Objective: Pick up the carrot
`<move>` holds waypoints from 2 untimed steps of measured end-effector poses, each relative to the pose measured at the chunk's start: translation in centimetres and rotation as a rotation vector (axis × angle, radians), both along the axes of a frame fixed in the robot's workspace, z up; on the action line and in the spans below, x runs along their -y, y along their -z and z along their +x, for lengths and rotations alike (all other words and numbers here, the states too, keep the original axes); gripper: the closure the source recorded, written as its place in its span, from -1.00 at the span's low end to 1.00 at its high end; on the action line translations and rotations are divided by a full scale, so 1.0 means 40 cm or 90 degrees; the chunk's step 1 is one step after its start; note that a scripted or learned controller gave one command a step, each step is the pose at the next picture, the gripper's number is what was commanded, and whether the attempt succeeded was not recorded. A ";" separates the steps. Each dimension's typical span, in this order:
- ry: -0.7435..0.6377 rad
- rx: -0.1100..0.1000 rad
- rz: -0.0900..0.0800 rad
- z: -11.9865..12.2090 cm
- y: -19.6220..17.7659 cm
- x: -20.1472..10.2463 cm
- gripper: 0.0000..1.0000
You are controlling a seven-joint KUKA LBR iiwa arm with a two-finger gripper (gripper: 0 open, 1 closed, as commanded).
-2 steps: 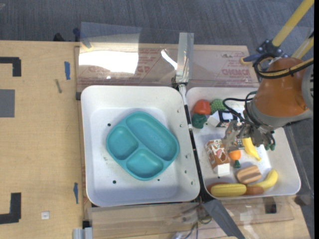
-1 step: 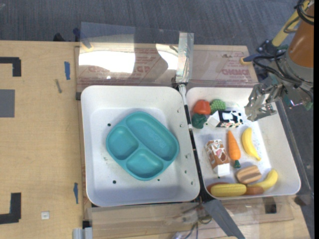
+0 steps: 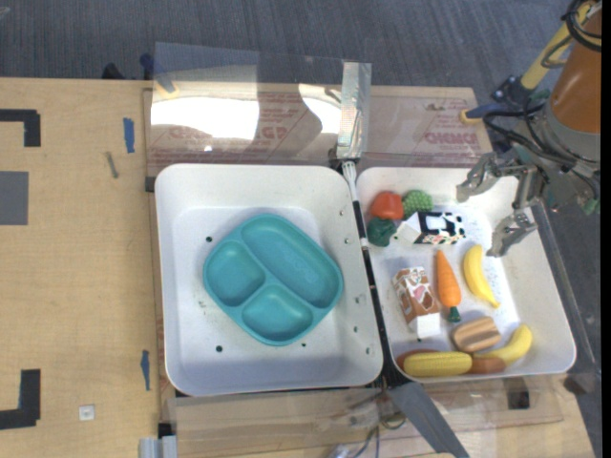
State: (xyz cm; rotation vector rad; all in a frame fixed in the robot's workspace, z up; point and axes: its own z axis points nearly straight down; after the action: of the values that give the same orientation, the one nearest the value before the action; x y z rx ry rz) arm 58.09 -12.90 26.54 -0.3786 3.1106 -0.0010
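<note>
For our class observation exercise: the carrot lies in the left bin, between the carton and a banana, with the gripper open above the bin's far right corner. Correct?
Not quite. The camera view shows the carrot in the right bin, not the left. The rest stands: it lies between the carton and a banana, and the gripper is open above the far right corner.

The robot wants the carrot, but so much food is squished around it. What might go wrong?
1. The small orange carrot with a green top lies tight between the brown-and-white carton and a yellow banana, so the open tool might bump or grab a neighbour instead.
2. The tool hangs above the right white bin, off to the carrot's side, so a straight drop would likely miss.
</note>
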 end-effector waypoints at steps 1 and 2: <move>-0.168 0.004 -0.002 -0.084 0.350 -0.057 -1.00; -0.166 0.002 -0.002 -0.080 0.442 -0.029 -1.00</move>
State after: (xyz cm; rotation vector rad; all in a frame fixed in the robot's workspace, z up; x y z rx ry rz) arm 54.91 -11.73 8.84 -0.7795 3.0327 -0.0035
